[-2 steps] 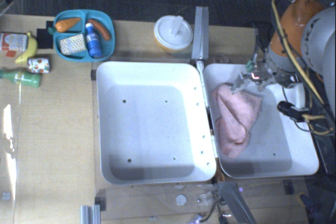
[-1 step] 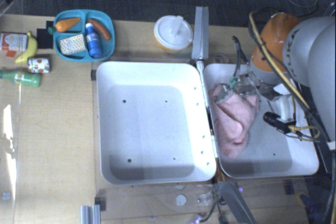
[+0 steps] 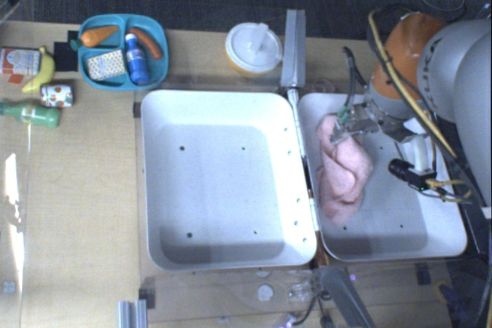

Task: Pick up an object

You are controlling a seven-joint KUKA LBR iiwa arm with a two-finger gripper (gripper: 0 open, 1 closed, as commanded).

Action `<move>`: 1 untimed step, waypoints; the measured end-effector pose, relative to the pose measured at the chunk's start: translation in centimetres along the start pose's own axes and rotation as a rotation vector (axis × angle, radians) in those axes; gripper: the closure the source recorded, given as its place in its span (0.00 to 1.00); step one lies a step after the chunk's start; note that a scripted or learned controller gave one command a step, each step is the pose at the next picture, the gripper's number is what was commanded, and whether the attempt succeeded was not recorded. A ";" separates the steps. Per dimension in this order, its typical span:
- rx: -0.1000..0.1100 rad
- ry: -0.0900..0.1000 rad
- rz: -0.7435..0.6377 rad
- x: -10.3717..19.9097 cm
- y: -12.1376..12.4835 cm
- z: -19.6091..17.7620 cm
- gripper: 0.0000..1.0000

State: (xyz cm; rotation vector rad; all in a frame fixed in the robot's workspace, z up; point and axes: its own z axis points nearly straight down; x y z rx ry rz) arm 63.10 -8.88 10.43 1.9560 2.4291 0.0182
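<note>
Grasp step in hand, by my reading — gripper (image 3: pixel 347 127) is down in the right bin (image 3: pixel 430 234), at the upper end of the pink cloth (image 3: pixel 342 169). Cloth lies along the bin's 9 o'clock wall, trailing toward 6 o'clock from the gripper. Cannot tell whether the jaws are apart or together. Next move calls for a confirmed pinch — then a straight lift
</note>
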 end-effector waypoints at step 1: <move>0.017 0.011 -0.227 2.7 3.6 -8.1 1.00</move>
